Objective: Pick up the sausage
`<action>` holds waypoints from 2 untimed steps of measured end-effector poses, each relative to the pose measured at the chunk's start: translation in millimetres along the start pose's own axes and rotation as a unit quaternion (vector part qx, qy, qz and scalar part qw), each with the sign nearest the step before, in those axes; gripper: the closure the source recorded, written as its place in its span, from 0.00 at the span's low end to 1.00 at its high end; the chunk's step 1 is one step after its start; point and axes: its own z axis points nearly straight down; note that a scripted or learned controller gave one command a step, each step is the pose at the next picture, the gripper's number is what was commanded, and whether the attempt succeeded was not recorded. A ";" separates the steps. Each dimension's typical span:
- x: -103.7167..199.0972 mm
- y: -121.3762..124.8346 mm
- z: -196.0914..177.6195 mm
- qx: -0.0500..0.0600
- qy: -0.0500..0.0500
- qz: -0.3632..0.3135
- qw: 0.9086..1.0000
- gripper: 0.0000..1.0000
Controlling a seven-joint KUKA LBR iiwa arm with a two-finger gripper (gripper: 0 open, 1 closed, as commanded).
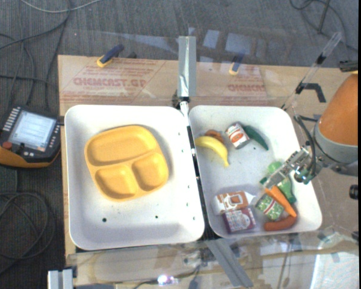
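The sausage (281, 223), a reddish-brown curved piece, lies in the near right corner of the right bin (301, 131). It rests against a green-labelled packet (269, 205) and an orange carrot (284, 199). My gripper (289, 170) hangs over the right side of that bin, above a green item (275, 174). It is a little farther back than the sausage and apart from it. The grey arm with its orange band (343, 113) comes in from the right.
The right bin also holds a banana (213, 148) with a brown piece (212, 135) behind it, a small can (236, 135), a green pepper (257, 138), a milk carton (231, 201) and a purple box (237, 220). A yellow divided tray (127, 160) lies in the left bin (78, 221).
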 end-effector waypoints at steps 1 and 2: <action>-53.7 14.9 30.0 0.000 0.001 0.023 1.000 1.00; -10.0 9.0 7.9 0.000 0.001 -0.028 1.000 1.00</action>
